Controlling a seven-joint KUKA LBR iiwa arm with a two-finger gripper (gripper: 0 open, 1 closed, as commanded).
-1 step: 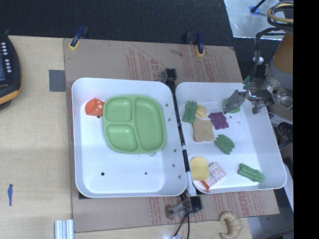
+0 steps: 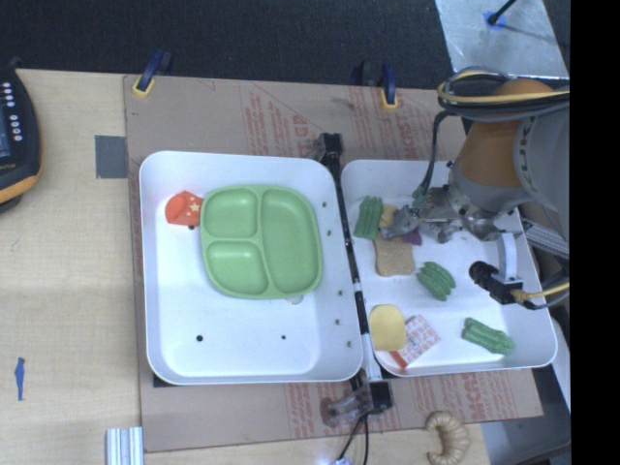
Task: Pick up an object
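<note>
My gripper (image 2: 405, 223) reaches down into the right bin (image 2: 542, 347), at its upper middle. It is right above a tan bread slice (image 2: 393, 259), and a small purple thing (image 2: 408, 232) shows at its tip. A long green vegetable (image 2: 368, 217) lies just left of it. A ridged green piece (image 2: 436, 279) lies below and to the right of it. Whether the purple thing sits between the fingers is hidden by the wrist.
A yellow piece (image 2: 387, 326), a red-and-white packet (image 2: 418, 337) and another green piece (image 2: 486, 336) lie along the right bin's front. The left bin (image 2: 174, 347) holds a green divided plate (image 2: 262, 240) and a red toy (image 2: 183, 208).
</note>
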